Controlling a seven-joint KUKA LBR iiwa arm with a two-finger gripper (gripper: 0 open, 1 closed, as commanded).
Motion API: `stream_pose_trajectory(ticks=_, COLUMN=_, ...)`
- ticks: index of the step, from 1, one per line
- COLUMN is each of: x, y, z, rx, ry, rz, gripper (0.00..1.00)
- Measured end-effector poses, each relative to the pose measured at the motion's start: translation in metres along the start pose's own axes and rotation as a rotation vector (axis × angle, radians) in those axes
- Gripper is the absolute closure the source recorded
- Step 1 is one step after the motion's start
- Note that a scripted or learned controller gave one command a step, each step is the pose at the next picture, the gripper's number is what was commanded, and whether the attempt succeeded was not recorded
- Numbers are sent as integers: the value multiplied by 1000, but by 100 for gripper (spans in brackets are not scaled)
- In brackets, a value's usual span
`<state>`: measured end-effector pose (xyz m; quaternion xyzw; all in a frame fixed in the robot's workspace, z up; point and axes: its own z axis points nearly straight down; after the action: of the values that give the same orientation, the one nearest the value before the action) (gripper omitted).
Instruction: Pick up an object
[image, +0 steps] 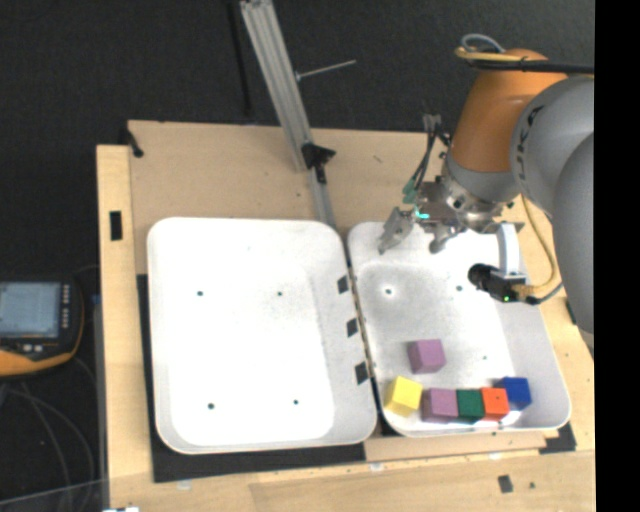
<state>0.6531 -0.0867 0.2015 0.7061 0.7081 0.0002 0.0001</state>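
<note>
Since the lone purple cube (426, 355) sits apart from the others in the right bin (535, 330), it looks the easiest pick: descend straight over it. Along that bin's near wall lie yellow (405, 394), purple (440, 403), green (470, 403), orange (495, 401) and blue (516, 391) cubes. The pincer (418, 232) hovers over the bin's far edge, fingers apart, holding nothing. The left bin (250, 330) holds no cubes.

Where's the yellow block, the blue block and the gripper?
yellow block (405, 394), camera view, its top face.
blue block (516, 391), camera view, its top face.
gripper (418, 236), camera view, midway between its fingertips.
</note>
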Motion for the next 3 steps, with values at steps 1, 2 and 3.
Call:
stream_pose_trajectory(ticks=1, x=0, y=0, z=0, rx=0, ry=0, rz=0, gripper=0)
stream_pose_trajectory(ticks=2, x=0, y=1, z=-11, rx=-3, ry=1, rz=-1, gripper=100)
stream_pose_trajectory(ticks=3, x=-8, y=-13, z=19, rx=3, ry=-2, rz=4, gripper=100)
